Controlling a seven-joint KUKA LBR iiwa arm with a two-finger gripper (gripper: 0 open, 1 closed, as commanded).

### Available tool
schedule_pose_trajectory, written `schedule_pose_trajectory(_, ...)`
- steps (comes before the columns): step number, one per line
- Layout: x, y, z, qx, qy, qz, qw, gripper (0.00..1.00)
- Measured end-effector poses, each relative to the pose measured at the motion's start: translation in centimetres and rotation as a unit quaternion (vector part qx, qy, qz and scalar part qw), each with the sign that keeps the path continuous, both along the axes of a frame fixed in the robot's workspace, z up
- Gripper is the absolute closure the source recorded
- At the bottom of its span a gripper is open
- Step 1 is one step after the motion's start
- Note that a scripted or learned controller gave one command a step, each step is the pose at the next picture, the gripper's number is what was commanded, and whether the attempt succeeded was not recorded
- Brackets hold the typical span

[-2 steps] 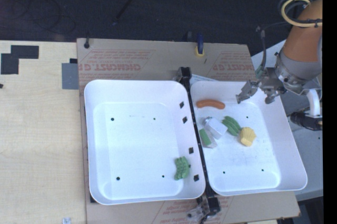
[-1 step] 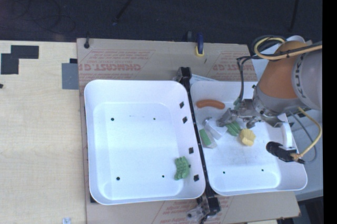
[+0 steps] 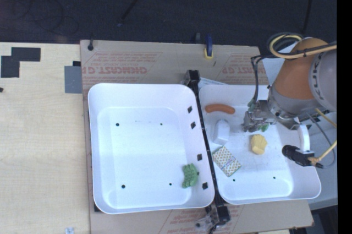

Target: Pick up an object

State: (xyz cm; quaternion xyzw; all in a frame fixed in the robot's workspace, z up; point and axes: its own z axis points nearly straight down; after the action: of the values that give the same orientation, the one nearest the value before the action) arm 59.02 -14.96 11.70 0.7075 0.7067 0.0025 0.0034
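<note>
Yellow lump [image 3: 258, 143] in the right bin [image 3: 275, 186], just below the end effector [image 3: 254, 121].

Small, rounded, pale yellow, knobbly at the edges; too squat to show a clear long axis or heading. Lying on the bin floor, apart from the end effector, nothing seen between the fingers; impossible to tell whether spread or pressed together, the tips being lost in dark clutter. Sharing that bin: an orange sausage-shaped piece [image 3: 220, 109] lying left to right near the far wall, a pale whitish block [image 3: 221, 130] under it, and a checkered packet [image 3: 226, 161] tilted on a diagonal near the divider. In the left bin [image 3: 110, 101], a green knobbly piece [image 3: 190, 175] close to the near right corner. Both bins resting on brown cardboard [image 3: 137, 65] over the tabletop [image 3: 38, 145].
</note>
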Motion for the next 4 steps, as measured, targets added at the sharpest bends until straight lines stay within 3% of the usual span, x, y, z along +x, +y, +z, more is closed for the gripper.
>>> schedule_pose_trajectory(1, 5.1, 3.1, 5.3, 0.0005, 0.002, 0.002, 1.0, 1.0)
schedule_pose_trajectory(2, 2.6, 6.5, 1.7, 0.0015, 0.008, 0.001, 1.0, 1.0)
schedule_pose_trajectory(3, 4.3, 14.3, 7.3, 0.0011, 0.004, 0.003, 1.0, 1.0)
schedule_pose_trajectory(4, -1.1, 9.5, 11.3, 0.0006, 0.006, -0.002, 1.0, 1.0)
